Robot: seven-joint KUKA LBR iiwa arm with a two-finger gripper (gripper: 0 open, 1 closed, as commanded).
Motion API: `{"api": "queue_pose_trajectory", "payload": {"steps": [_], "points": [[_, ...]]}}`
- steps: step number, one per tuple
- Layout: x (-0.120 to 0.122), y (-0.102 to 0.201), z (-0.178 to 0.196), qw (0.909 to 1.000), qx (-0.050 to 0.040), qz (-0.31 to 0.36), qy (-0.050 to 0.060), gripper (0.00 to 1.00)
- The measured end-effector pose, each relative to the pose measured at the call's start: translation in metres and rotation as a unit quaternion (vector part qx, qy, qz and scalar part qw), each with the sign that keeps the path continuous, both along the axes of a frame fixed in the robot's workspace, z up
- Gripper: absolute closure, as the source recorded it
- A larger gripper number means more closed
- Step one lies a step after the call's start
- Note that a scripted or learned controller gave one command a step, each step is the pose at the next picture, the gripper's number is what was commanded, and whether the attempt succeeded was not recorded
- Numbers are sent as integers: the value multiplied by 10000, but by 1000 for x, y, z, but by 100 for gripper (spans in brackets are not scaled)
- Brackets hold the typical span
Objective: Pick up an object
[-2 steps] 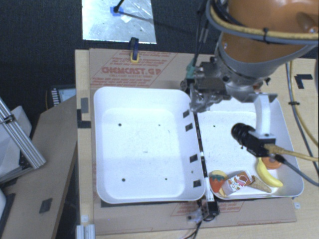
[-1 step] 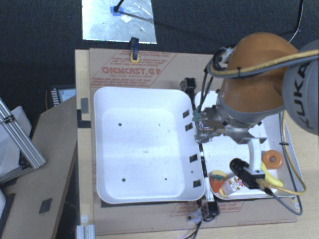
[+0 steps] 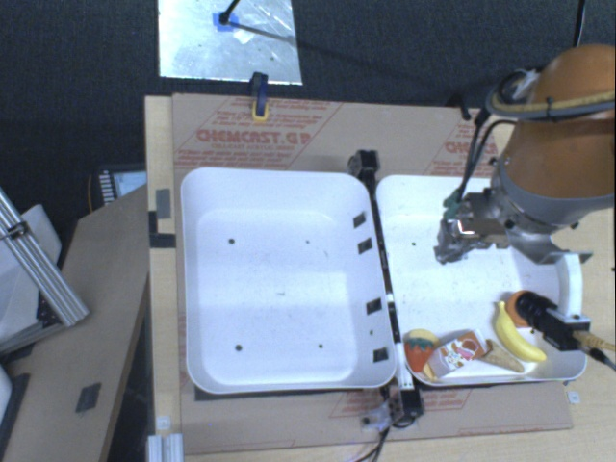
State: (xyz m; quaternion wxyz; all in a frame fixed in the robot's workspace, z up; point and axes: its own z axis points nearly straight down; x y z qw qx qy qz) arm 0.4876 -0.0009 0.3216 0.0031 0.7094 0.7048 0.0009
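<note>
Dark carpet all round, a shiny metal sheet at the upper left, and a brown printed board under two white bins. The left bin sits mid-frame, with the right bin touching it. The arm comes in from the right edge, wrist bent down, and the gripper is over the right bin's upper middle. Open or closed? Can't tell from here, and nothing is visibly held. The pickings lie well apart from it in the bin's lower right corner: a banana, a red-and-white packet and a round orange fruit.
</note>
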Motion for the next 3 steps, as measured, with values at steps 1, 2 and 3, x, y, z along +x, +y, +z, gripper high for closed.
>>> {"api": "queue_pose_trajectory", "payload": {"steps": [1, 2, 3], "points": [[-1, -44, 206, 10000, 4, 18, -78, 100], [-1, -100, 215, 10000, 1, 12, -1, 100], [-2, -199, 213, 10000, -8, -13, 9, 100]]}}
